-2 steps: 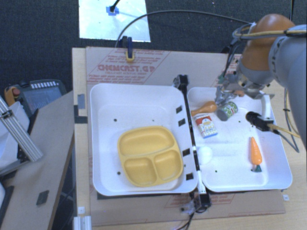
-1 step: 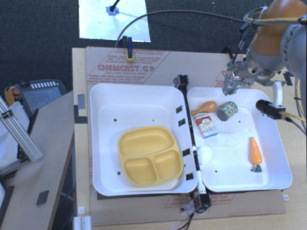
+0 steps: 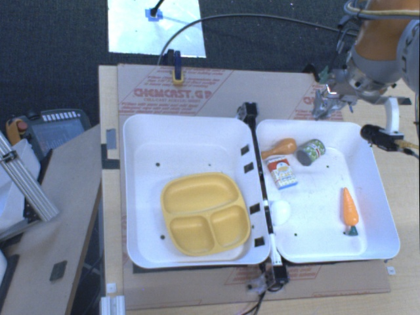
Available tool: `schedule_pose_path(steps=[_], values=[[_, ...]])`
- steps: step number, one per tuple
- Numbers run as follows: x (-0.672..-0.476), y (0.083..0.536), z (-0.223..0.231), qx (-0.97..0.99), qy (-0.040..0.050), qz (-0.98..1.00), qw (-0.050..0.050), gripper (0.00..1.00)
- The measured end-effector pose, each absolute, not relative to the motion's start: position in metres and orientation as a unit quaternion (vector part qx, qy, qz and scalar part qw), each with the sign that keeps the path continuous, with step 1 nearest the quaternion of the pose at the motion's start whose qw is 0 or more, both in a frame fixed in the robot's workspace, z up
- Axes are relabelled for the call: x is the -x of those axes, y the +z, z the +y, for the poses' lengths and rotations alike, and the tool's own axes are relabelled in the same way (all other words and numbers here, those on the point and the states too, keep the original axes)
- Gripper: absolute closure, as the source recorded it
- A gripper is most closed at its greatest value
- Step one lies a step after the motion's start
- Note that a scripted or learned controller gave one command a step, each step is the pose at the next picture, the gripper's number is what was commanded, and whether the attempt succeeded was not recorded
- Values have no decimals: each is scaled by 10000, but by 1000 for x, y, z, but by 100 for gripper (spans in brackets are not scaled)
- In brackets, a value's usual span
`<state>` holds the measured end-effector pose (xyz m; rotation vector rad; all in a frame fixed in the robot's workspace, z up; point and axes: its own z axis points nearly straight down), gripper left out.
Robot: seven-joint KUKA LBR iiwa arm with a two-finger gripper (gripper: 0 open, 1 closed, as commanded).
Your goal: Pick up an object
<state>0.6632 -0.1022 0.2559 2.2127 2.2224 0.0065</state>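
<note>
Your pincer hovers at the upper right, above the right bin's far rim; whether it's apart, you cannot tell. The nearest object, the green can, lies just below-left, long axis slanting toward upper right.

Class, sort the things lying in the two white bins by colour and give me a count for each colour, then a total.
Yellow: 1, the divided tray
Orange: 2, the carrot and the drumstick-shaped toy
Red and white: 1, the small carton
Grey-green: 1, the small can
White: 1, the egg-like ball
Total: 6
</note>
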Motion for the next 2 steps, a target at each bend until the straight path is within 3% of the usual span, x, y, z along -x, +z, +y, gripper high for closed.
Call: schedule_pose_path(steps=[2], values=[[-604, 260, -23, -7046, 3, 7096, -3, 100]])
